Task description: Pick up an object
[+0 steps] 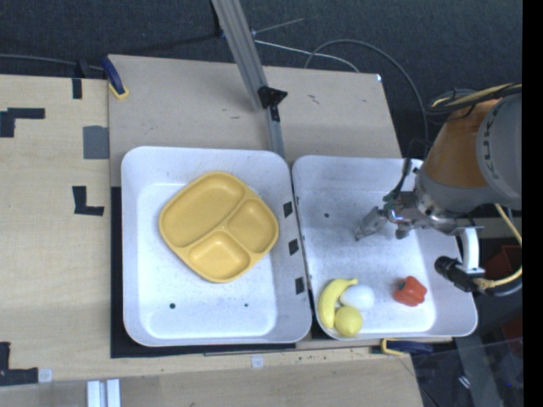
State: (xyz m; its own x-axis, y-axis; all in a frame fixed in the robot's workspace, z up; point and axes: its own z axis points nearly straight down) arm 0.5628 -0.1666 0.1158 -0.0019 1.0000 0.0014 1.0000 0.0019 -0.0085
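Nothing grabbed yet, my gripper (379,224) hangs open and empty, with the banana (333,295) and pepper (410,291) waiting toward 6 o'clock.

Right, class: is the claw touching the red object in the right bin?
Apart. The camera view shows bare white bin floor between the claw and the red object, which lies nearer the bin's front edge.

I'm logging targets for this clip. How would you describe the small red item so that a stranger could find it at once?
Start at the right-hand white bin, the one the arm reaches into. Follow its near edge towards the right corner, past the banana, white egg-shaped object and lemon clustered together. The red pepper-like toy sits alone there, the only red thing, touching nothing.
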